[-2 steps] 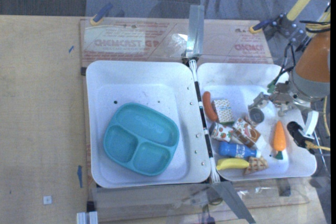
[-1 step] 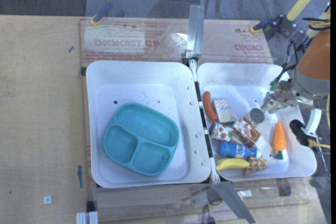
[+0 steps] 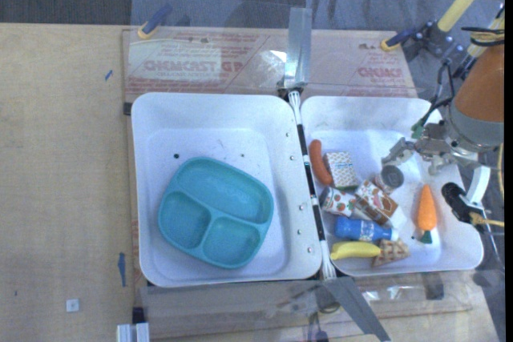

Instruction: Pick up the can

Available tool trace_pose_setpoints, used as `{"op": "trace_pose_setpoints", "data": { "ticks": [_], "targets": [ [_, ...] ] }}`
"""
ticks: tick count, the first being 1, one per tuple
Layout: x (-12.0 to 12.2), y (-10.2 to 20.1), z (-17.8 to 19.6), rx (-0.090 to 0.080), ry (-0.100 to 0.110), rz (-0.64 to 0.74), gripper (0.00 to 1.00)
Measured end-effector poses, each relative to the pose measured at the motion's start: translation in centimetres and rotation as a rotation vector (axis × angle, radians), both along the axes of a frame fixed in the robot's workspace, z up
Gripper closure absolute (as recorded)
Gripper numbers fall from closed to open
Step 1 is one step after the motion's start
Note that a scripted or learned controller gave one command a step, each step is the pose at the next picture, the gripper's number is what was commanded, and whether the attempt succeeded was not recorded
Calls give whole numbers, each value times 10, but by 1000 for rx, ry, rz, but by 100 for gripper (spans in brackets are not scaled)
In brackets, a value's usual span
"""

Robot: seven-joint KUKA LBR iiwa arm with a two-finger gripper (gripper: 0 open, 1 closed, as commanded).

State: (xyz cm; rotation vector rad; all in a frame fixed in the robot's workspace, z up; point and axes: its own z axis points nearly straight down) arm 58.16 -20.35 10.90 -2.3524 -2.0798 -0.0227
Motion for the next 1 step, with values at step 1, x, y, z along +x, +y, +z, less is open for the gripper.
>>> {"op": "trace_pose_setpoints", "data": {
  "ticks": [1],
  "targets": [
    [1, -1, 10, -2, -3, -1, 100]
  ]
}}
